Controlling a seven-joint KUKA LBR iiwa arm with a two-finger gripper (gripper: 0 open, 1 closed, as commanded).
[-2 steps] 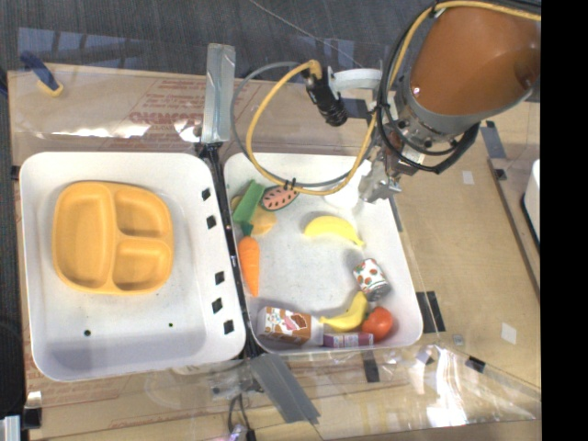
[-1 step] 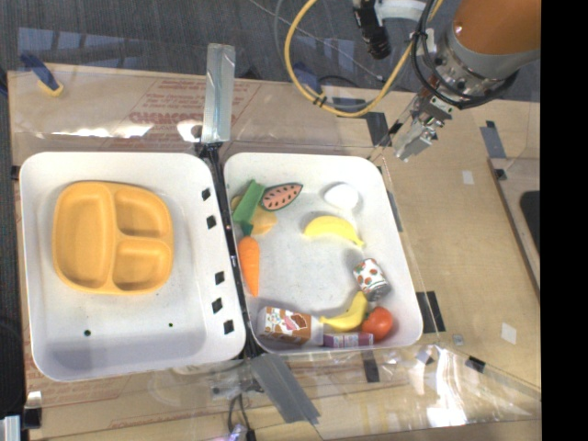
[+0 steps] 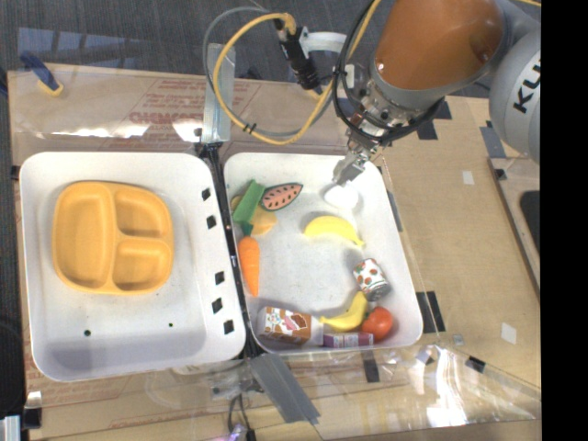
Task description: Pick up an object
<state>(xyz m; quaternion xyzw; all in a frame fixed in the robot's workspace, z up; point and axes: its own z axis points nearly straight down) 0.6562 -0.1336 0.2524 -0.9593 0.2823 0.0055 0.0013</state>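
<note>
The arm (image 3: 441, 35) is cut off by the top and right edges; its upper links lie out of frame. Lettering on the grey link (image 3: 525, 95) is truncated at the right. The end effector (image 3: 350, 170) is small and partly masked by the wrist above it; finger spacing cannot be determined. Printing on the can (image 3: 371, 278) and the carton (image 3: 287, 325) is too small to read. The second banana (image 3: 347, 315) is partly covered by the can and the tomato (image 3: 378, 323). The purple item (image 3: 347, 340) is mostly hidden along the bin wall (image 3: 404, 246); identity unclear. The surface (image 3: 459, 246) runs beyond the lower edge.
</note>
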